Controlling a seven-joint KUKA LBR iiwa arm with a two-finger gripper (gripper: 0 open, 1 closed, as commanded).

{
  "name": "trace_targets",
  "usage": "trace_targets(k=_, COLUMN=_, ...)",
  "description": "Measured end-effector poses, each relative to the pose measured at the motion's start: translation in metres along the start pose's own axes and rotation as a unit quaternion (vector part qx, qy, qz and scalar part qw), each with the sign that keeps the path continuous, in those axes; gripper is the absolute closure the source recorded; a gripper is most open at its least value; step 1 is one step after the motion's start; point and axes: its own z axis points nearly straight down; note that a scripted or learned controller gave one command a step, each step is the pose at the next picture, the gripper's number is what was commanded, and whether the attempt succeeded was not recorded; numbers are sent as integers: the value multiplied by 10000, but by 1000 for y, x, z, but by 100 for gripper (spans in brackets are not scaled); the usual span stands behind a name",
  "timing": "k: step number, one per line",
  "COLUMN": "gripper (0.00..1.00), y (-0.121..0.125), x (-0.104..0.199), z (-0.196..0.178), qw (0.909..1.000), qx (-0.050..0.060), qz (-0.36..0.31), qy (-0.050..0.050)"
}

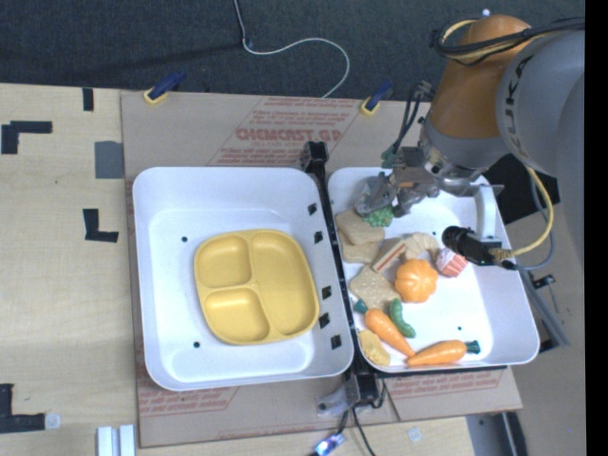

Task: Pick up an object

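Observation:
My gripper (380,200) hangs over the far left part of the right bin (503,321), under the arm's orange band. A small green broccoli-like piece (380,218) sits right at its tip, touching or just below it. The piece lies at the edge of a tan toast slice (357,238). Nearer in the same bin are an orange round fruit (415,280), a second toast slice (372,284), a sandwich wedge (401,251), two carrots (387,329) (439,352), a small green pod (402,320) and a pink cupcake (453,263).
The left bin (161,255) holds a yellow divided plate (255,285). A black hinge ridge (330,255) runs between the bins. A white cable (294,46) lies on the dark floor behind the bench. A black cable end (465,242) hangs by the cupcake.

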Motion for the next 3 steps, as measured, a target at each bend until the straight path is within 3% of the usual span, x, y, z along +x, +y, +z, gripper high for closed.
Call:
trace_targets(k=2, gripper=100, y=-44, x=107, z=10, qw=10000, qx=11, qz=-10, qy=2)
trace_targets(k=3, gripper=100, y=-54, x=125, z=10, qw=10000, qx=4, qz=0, qy=1)
